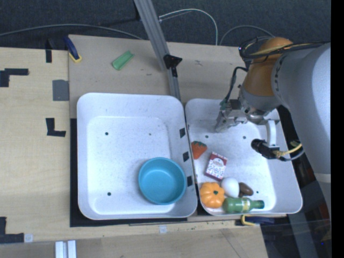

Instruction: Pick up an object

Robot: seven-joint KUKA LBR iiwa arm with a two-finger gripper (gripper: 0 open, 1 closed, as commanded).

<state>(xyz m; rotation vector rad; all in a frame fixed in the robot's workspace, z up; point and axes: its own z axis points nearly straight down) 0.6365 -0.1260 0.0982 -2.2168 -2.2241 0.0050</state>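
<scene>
The gripper (224,123) hangs over the right bin's (285,195) far-left part, holding nothing; whether it is spread I cannot tell. Pickable things cluster at that bin's near edge: a small red carton (216,166), stiff, flat-sided and light, best pinched across its 2 narrow sides; a ribbed plastic pumpkin (212,194); a smooth egg (230,186), likely to slip; a green bottle (242,204) lying down.
</scene>
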